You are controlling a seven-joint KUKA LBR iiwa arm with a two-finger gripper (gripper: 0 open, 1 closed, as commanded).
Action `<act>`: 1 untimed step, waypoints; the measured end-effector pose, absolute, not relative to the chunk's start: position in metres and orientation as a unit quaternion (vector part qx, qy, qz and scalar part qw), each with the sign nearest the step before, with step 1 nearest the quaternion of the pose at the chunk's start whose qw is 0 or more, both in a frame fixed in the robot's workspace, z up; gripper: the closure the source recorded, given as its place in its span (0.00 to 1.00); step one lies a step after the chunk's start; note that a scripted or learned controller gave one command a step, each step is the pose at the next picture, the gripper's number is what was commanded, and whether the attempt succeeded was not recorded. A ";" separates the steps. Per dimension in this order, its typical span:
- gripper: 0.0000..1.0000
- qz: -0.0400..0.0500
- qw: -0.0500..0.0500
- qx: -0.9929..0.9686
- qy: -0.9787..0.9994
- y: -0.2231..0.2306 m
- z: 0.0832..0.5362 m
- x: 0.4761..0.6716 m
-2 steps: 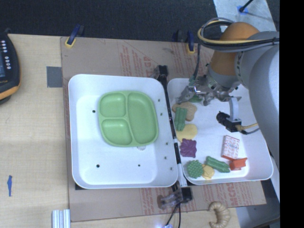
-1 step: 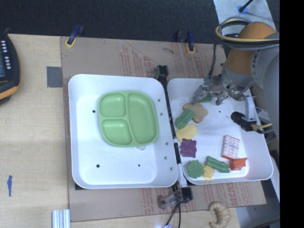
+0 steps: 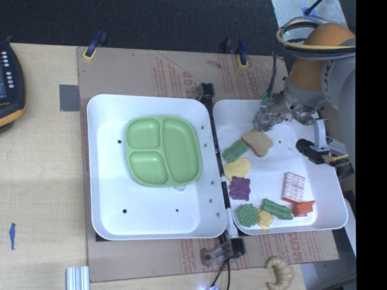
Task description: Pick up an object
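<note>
- Cardboard sheeting [image 3: 54,162], pinned at its far edge by blue-and-yellow clamps [image 3: 92,46], covers the bench beneath me; a handheld controller [image 3: 9,83] sits at the far left, parked well apart from the work.
- Left bin [image 3: 103,216]: a green divided plate [image 3: 163,150] lies flat near its centre, probably left there as a place to set things down, since nothing rests on it.
- Right bin [image 3: 329,222]: the candidates for my pick are scattered loose. A brown bread-like piece [image 3: 258,142] lies toward the far side, touching a green pod shape [image 3: 234,151]. Just nearer the camera come a yellow piece [image 3: 237,168] and a purple piece [image 3: 240,188].
- Along the near rim sit a round green item [image 3: 247,214], a small yellow bit [image 3: 265,220], a dark green pickle shape [image 3: 277,209], a red piece [image 3: 303,208] and a pink-and-white packet [image 3: 294,187].
- My gripper [image 3: 270,116] hangs over the far part of the right bin, just beyond the bread-like piece. I judge that piece the likeliest target, being nearest.
- Cables and hardware crowd the fingers, so I cannot tell whether they are spread or closed; nothing is visibly held.
- The pick is not yet made.
</note>
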State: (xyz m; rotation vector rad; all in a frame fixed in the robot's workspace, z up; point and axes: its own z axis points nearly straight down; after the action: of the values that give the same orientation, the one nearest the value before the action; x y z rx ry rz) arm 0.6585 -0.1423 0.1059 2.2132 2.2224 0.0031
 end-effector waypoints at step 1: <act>1.00 -0.003 -0.003 0.707 0.707 -0.162 0.138 0.571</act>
State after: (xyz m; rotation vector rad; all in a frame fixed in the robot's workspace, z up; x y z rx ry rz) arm 0.5712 -0.1620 0.1380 2.2257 2.2250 -0.0096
